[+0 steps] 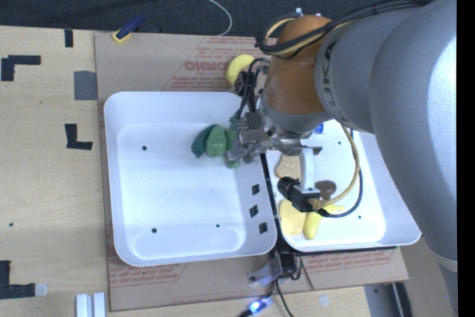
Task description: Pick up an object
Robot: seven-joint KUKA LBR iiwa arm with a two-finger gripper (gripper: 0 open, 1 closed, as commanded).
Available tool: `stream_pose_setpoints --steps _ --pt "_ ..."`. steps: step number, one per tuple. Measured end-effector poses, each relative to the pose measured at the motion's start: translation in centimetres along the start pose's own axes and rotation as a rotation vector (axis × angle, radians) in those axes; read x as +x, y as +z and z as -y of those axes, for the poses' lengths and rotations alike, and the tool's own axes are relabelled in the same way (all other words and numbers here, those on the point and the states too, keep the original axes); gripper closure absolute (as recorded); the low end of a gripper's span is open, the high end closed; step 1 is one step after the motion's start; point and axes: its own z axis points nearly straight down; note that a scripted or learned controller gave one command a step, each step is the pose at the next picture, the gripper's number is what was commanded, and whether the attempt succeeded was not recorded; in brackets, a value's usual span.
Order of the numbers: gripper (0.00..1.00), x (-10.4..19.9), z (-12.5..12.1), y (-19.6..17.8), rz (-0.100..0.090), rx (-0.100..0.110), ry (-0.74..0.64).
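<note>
Gripper (236, 148) low at green object (210, 142), right edge of left bin (133, 182); finger state unclear, perhaps touching. Centre 2 fingers astride object before closing, lift straight.

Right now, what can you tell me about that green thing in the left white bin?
The green thing is a small, lumpy object in two shades: a darker teal part on its left and a lighter green part on its right. It looks soft or rubbery, though the material is hard to tell. It lies on the floor of the left bin, in the upper right area near the wall shared with the other bin. The claw sits right against its right side; whether it grips it cannot be told.
</note>
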Motion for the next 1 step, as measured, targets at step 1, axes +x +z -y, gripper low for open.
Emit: stream_pose_setpoints --steps 1 --pt "1.0 5.41 5.65 2.31 0.0 0.009 0.001"
